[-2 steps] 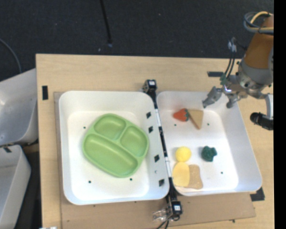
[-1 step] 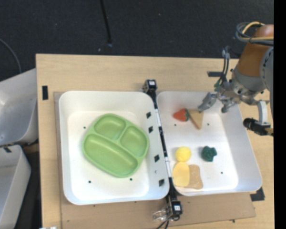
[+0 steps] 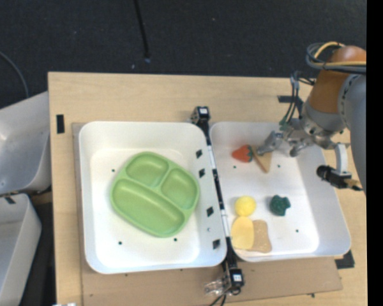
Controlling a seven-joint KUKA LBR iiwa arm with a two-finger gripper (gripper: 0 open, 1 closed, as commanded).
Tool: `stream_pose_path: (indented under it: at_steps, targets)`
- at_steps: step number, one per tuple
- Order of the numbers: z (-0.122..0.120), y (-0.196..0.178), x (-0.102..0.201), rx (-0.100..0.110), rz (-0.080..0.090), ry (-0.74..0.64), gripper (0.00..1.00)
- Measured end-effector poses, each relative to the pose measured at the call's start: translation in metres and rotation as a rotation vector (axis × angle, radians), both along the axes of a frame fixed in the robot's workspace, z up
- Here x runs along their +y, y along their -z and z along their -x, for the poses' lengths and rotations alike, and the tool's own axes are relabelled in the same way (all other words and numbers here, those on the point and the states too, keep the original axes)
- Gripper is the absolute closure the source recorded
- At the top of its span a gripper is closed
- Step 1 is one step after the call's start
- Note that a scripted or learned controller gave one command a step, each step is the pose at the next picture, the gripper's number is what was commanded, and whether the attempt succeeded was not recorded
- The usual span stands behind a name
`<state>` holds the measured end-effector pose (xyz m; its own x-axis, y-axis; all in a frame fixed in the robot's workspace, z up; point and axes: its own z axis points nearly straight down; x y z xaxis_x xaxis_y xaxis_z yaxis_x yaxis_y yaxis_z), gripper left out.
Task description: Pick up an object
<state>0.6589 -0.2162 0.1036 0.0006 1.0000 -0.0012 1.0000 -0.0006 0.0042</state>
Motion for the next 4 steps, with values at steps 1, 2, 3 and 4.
stream_pose_path:
  at_steps: [1,2,3,4]
  targets:
    - [-0.002,-0.017,-0.002,-0.009,0.005,-0.003,1.0]
    - [0.003,-0.064,-0.004,-0.001,0.0,0.004,1.0]
    - [0.0,-0.129,-0.002,-0.005,0.001,-0.003,1.0]
    - [-0.001,-0.135,-0.002,0.0,0.0,-0.004,1.0]
